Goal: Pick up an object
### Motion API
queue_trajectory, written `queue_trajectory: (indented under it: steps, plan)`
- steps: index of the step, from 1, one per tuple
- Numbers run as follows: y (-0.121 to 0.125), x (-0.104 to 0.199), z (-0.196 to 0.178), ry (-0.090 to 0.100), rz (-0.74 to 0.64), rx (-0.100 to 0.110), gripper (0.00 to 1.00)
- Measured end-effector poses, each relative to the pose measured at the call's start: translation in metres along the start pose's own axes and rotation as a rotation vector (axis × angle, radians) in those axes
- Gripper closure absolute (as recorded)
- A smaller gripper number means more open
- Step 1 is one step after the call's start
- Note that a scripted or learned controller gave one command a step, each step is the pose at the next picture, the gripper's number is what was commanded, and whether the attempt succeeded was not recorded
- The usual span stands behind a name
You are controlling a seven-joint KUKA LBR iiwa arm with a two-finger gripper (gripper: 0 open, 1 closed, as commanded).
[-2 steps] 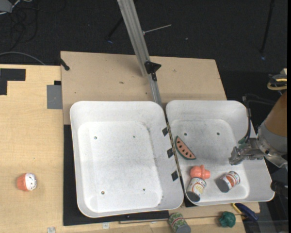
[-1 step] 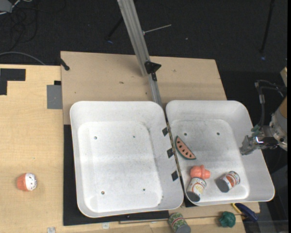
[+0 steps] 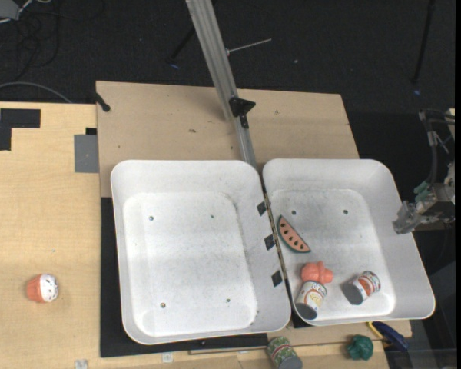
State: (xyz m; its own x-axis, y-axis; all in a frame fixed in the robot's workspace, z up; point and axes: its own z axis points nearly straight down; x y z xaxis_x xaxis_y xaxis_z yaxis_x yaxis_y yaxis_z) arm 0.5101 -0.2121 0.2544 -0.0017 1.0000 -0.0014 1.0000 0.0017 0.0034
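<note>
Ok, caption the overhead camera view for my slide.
Claw at the right bin's right rim; watermelon slice, pink toy and two cans lie inside.

— What lies outside the left bin?

— Well to its left on the wooden bench, an orange-and-white ball. Beyond its far right corner, a slanted aluminium rail.

— And below it?

— Toward its lower right, a small can and something green, perhaps a toy.
</note>
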Motion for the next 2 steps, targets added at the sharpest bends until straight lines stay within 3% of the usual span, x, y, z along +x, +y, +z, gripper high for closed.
queue_trajectory:
  steps: [2]
  plan:
    - [0.04,0.092,-0.008,0.003,-0.003,0.005,1.0]
